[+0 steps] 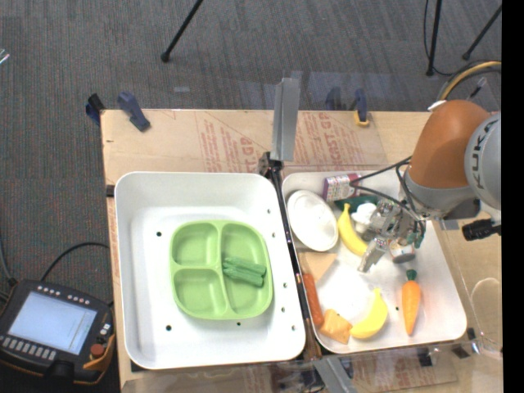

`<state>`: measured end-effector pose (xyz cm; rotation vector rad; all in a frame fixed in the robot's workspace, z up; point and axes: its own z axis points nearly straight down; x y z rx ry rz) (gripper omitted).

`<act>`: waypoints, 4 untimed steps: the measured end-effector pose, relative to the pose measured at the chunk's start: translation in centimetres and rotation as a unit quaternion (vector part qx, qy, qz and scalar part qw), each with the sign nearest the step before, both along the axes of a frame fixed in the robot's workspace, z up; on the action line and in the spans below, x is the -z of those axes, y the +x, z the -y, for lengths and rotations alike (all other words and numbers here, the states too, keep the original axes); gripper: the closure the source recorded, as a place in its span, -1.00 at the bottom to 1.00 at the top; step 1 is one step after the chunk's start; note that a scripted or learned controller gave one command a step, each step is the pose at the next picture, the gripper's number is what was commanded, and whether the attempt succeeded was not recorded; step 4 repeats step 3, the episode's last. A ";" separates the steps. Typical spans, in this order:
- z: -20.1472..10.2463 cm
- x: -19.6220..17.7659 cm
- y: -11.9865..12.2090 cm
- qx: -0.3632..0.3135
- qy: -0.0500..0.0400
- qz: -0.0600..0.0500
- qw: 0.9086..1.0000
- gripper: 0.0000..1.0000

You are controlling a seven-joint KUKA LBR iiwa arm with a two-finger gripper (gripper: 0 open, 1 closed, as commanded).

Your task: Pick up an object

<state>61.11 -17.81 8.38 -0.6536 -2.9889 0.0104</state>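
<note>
A wooden bench (205, 142) stands on a grey carpet floor and carries two shallow white bins side by side. At the near left corner, beside the bench, a black handheld control pendant with a light screen (56, 327) lies on the floor.

In the left white bin (139, 219) rests a light green plastic plate with three compartments (219, 270), and a dark green bean-shaped toy (244, 270) lies across its right side.

In the right white bin (449, 301), nearest to the camera, a small yellow banana (371, 318) lies beside an orange wedge-shaped piece (336, 326). An orange toy carrot with a green top (410, 303) lies to the right of them, and a long thin orange stick (312, 298) lies along the left wall. Farther back are a second yellow banana (350, 232), a round white plate (312, 219) and a purple-labelled bottle (339, 187) on its side.

The metal gripper (378, 250) of the grey and orange arm (449, 158) hangs over the middle of the right bin, just beside the second banana. I cannot tell if the claw is released or clenched, and nothing is seen between it.
</note>
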 end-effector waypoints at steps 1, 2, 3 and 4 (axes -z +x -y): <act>-0.5 -0.3 -4.2 0.026 -0.006 0.040 0.999 -1.00; 1.2 -0.3 -8.1 0.112 -0.009 0.039 0.993 -1.00; 2.3 -0.4 -13.4 0.140 -0.011 0.040 0.989 -1.00; 2.3 -0.4 -13.4 0.140 -0.011 0.040 0.989 -1.00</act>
